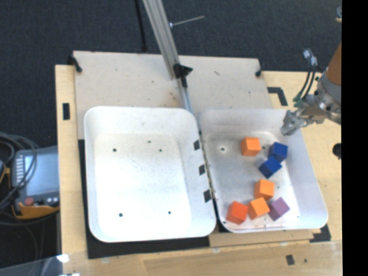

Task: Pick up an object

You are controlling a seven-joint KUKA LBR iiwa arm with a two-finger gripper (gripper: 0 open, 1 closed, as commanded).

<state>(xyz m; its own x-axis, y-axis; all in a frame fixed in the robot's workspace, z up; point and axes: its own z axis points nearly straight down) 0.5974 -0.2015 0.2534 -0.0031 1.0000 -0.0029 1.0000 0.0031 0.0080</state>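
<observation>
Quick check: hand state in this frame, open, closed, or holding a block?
Hand: cannot be told from this view; no block is seen in it. It sits over the right bin's upper right corner.

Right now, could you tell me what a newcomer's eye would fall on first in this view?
The bright blocks in the right bin: orange ones, two blue ones touching at its middle right, and a purple one near the front. Next, the gripper hanging over that bin's far right corner, apart from the blocks. The left bin shows bare white floor.

Wooden bench (66,154) under two white bins (144,171).
</observation>
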